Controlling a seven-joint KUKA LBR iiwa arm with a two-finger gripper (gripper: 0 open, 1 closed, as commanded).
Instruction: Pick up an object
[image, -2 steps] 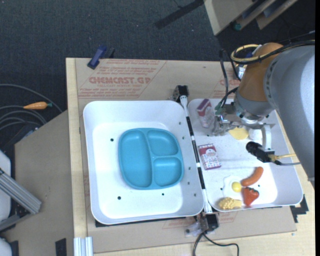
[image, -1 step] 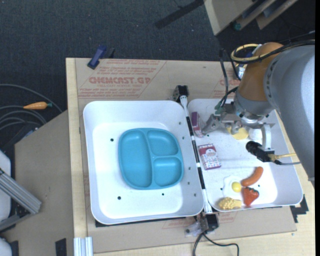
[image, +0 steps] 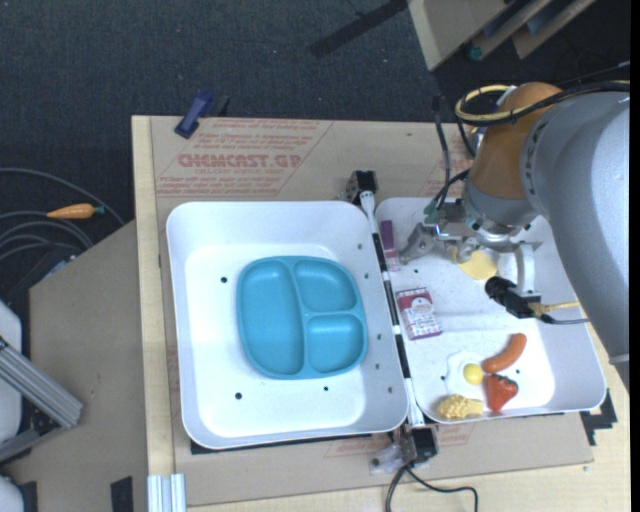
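My gripper hangs over the back part of the right bin, below the orange band of the arm. A pale yellow piece lies just under it, partly hidden. Farther forward in the same bin lie a dark red packet, a toy fried egg, an orange sausage, a red strawberry-like piece and a lumpy yellow piece. A small purple item sits by the bin's left wall.
The left bin holds a blue divided plate. A black part with a cable juts out in front of the gripper. The grey arm covers the right bin's back right corner.
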